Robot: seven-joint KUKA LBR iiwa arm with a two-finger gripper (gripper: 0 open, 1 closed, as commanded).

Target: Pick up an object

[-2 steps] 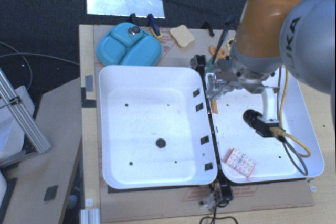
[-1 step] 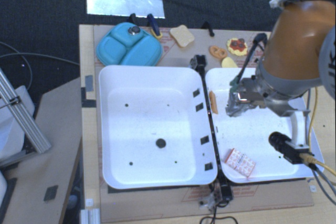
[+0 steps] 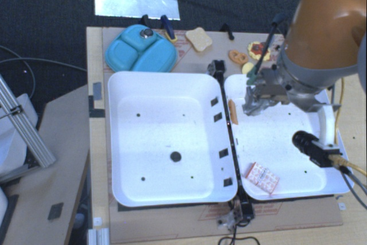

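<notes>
The claw (image 3: 252, 107) hangs low over the right shallow white plastic bin (image 3: 298, 178), near its upper left corner; whether it is open cannot be told. A small red-and-white patterned packet (image 3: 262, 177) lies near that bin's front edge, perhaps a sachet.

1. The worktop (image 3: 97, 140) fills the centre and lower part of the frame and carries two bins side by side.
2. The left bin (image 3: 123, 181) sits at centre-left; a small disc (image 3: 175, 156) lies in its lower middle.
3. The right bin (image 3: 298, 189) touches it along a central divider; a packet (image 3: 262, 177) lies in its lower left corner, and a small stick (image 3: 233, 112) lies against its left wall.
4. The hand (image 3: 251, 106) hangs over the right bin's upper left part.
5. Behind the bins, along the worktop's upper edge, lie a divided tray (image 3: 141, 50) at left, a bread slice (image 3: 199, 39) at centre and a pretzel (image 3: 237, 57) further right.
</notes>
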